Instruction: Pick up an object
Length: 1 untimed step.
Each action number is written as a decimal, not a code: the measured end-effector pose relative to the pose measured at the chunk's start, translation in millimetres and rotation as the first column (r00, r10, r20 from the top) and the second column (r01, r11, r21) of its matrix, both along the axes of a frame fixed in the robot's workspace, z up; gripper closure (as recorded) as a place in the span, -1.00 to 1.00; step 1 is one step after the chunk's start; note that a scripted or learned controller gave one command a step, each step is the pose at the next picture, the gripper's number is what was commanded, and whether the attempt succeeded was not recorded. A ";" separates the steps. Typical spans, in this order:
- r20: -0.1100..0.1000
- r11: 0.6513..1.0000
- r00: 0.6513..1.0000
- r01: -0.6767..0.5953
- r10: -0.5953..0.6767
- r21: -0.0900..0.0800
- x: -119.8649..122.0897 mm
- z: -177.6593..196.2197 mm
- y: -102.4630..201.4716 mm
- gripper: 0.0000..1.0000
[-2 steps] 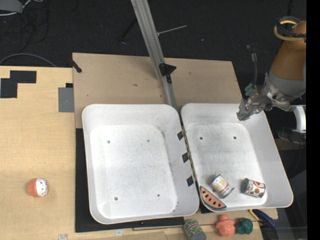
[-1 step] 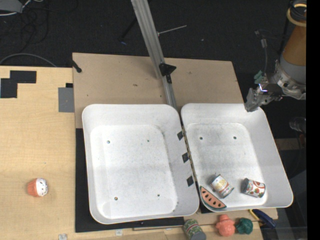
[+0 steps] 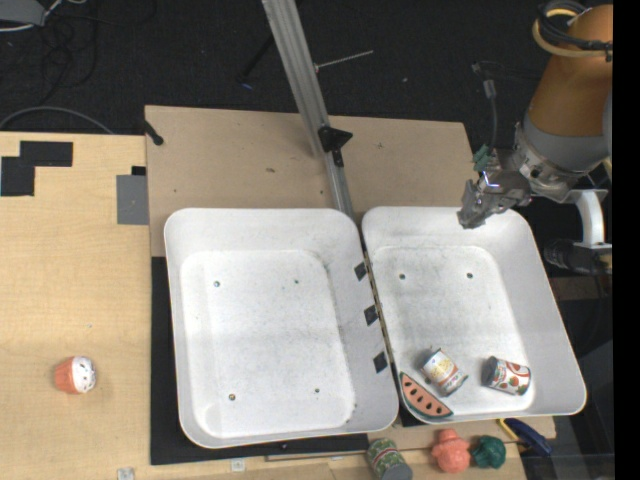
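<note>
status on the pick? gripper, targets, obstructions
Gripper over right bin's far rim, fingers unreadable. Small can, second can, watermelon slice lie along near edge, untouched. Nothing between gripper and them.

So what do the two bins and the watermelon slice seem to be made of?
Left bin and right bin: probably moulded plastic, matte white, with rounded rims and a speckled, scuffed floor. Watermelon slice: likely a plastic or rubber toy, red with dark seeds and a green rind; too small to tell the finish.

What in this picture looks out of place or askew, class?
Several toys lie outside the bins: an orange-and-white ball on the bench far left, and a small can, pink toy and green toy below the right bin.
</note>
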<state>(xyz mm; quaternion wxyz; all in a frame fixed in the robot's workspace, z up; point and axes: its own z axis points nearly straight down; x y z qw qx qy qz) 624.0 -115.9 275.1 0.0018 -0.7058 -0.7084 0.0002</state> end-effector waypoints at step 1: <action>0.001 1.000 1.000 -0.001 0.001 0.000 7.7 0.4 57.2 1.00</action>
